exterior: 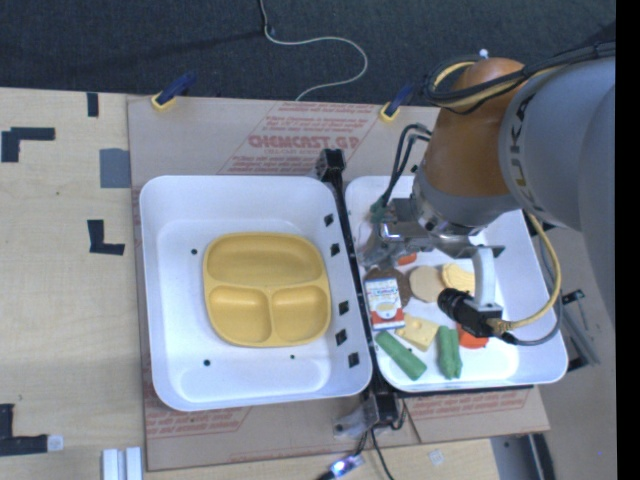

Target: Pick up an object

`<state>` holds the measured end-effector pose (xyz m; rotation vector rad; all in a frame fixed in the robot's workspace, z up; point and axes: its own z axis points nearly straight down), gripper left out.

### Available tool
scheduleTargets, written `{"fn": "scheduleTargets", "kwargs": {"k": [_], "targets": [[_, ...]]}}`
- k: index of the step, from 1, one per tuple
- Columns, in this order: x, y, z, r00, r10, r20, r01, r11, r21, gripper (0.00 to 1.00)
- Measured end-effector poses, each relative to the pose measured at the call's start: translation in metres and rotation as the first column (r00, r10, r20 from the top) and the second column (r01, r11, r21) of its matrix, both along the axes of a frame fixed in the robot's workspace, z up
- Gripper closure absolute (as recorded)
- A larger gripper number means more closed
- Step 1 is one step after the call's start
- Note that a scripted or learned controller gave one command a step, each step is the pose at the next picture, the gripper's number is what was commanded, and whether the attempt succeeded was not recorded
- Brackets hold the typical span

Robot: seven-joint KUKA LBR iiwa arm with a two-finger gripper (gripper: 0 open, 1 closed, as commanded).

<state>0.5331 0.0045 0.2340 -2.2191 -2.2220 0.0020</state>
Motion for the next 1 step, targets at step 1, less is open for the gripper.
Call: {"fn": "scheduleTargets", "kwargs": {"k": [1], "targets": [[-0.0079,-0.0029,-0.0189,1.000,-0.001,-0.003,0.001,1.000,-0.001,1.00]]}}
